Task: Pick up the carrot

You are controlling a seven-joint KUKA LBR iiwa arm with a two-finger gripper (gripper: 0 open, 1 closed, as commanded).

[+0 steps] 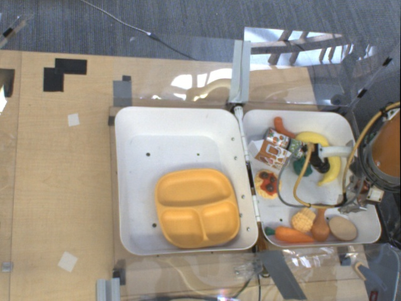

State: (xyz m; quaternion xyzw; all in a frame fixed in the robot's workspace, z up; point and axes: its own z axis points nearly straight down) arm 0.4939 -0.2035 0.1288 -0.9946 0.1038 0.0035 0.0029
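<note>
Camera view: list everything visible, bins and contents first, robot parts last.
left bin: 1, white, left half
right bin: 1, white, right half
plate: 1, yellow, left bin
carrot: 1, orange, right bin, lower-left corner
corn: 1, yellow, beside carrot
pear-shaped piece: 1, brown, right of corn
oval piece: 1, tan, lower-right corner
banana: 1, yellow, upper right bin
box: 1, brown-white, upper left
red piece: 1, red, below box
stubby piece: 1, orange-red, above box
green piece: 1, green, right of box
arm: 1, grey-orange, right edge
gripper: 1, metallic, right bin's right side
</note>
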